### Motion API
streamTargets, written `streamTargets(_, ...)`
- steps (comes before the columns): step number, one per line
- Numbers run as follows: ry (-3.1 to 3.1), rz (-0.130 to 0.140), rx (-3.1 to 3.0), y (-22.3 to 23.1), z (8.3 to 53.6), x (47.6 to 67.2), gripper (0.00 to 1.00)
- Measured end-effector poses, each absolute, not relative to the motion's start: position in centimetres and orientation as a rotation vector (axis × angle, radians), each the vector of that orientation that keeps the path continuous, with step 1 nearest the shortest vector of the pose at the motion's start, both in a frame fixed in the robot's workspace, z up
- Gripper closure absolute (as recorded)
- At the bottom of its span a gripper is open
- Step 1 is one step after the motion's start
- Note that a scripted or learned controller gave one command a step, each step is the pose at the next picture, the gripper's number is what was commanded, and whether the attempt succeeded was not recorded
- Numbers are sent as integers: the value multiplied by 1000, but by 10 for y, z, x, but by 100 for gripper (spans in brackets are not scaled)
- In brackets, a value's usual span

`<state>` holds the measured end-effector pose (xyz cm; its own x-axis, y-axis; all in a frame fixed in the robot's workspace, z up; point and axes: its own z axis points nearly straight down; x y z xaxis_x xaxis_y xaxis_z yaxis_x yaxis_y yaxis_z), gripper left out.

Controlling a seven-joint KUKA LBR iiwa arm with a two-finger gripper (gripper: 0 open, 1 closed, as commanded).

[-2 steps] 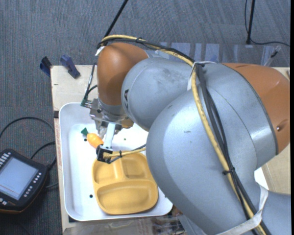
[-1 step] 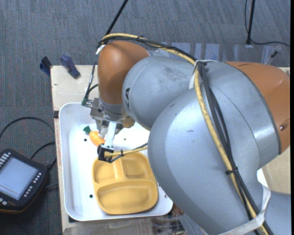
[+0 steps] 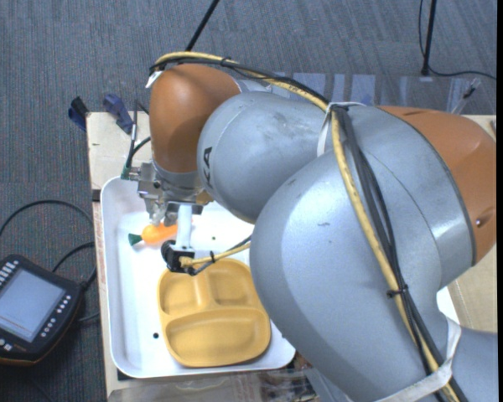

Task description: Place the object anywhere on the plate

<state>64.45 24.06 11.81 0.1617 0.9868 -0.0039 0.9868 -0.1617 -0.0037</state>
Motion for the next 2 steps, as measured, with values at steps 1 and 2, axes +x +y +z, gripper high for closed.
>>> streamTargets(1, -2033, 12, -2392, 241, 116, 644, 0)
streamTargets(2, -2030, 22, -2391, 240, 123, 643, 100)
